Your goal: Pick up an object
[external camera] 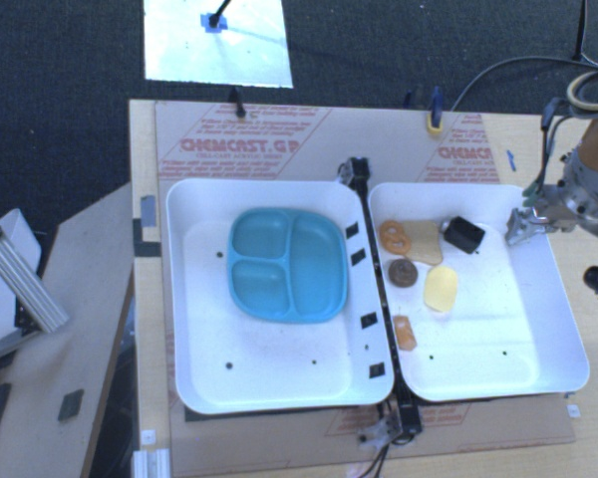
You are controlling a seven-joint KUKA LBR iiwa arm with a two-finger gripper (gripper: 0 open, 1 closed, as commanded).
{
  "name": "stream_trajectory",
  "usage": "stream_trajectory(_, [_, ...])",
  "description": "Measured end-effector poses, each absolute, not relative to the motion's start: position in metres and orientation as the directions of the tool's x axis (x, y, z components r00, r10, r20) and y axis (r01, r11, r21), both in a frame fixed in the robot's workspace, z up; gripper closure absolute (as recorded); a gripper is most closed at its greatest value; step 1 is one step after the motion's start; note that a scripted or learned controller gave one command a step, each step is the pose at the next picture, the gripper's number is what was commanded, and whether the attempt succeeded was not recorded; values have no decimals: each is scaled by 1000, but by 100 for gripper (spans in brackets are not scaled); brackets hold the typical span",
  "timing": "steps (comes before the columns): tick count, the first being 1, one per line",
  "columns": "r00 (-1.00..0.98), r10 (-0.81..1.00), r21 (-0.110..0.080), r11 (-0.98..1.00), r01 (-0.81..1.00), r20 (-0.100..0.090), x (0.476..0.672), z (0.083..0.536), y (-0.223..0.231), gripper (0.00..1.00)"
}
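White plastic bins are sitting side by side on the bench (pixel 279 132) — the left bin (pixel 204 366) is holding a blue divided plate (pixel 286 264) at its centre. The right bin (pixel 538 357) is holding the small items, all clustering toward its 9 to 10 o'clock side: an orange ring (pixel 395 236) lying against a tan slab (pixel 425 243), a black block (pixel 463 234) touching that slab at 3 o'clock of it, a brown disc (pixel 403 272) just below the ring, a pale yellow piece (pixel 441 289) at 4 o'clock of the disc, and a small orange piece (pixel 405 333) lying apart toward 6 o'clock near the divider. The gripper (pixel 523 227) is hanging at the bin's 2 o'clock rim, well apart from the items, holding nothing — whether it is open or closed I cannot tell
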State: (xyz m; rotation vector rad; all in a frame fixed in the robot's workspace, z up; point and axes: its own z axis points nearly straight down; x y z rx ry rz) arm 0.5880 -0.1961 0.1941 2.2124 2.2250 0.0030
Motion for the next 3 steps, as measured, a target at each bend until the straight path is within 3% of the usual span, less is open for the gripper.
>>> stream_trajectory(1, [-7, 1000, 6, 7, 1000, -2, 589, 240, -196, 100])
stream_trajectory(3, [-9, 1000, 0, 9, 1000, 1, 574, 231, -90, 100])
